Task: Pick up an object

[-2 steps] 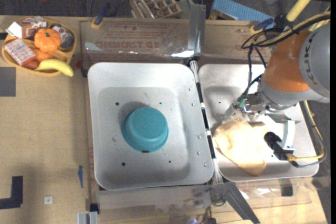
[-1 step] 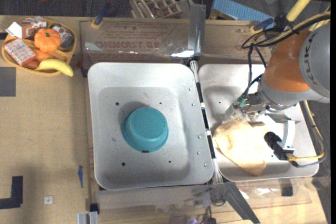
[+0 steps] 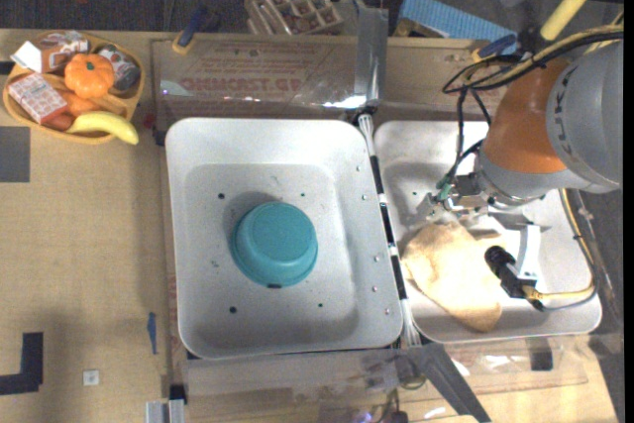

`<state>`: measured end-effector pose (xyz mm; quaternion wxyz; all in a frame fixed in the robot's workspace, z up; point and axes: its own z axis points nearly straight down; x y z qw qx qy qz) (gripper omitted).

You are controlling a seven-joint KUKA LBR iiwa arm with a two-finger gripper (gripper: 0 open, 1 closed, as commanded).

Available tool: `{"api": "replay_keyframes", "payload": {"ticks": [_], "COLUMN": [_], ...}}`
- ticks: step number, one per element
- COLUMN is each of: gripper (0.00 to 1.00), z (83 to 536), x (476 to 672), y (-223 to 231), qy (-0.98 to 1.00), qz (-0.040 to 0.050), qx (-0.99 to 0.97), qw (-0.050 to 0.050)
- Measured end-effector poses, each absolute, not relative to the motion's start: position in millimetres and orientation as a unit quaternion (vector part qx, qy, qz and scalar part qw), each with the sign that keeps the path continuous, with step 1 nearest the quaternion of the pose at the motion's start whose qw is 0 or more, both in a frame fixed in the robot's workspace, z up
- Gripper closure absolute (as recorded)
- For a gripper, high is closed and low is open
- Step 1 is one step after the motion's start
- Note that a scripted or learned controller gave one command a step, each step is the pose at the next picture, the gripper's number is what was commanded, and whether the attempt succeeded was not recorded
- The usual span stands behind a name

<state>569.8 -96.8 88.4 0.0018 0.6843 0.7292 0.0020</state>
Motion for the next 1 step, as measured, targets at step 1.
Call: {"api": "replay_keyframes", "payload": {"ticks": [1], "gripper": [0.00], "z": [139.2], "x": [561.8], "y": [-166.2], "qy": [0.737], "qz": [0.0003], "qx": [0.676], "qw": [0.002]}}
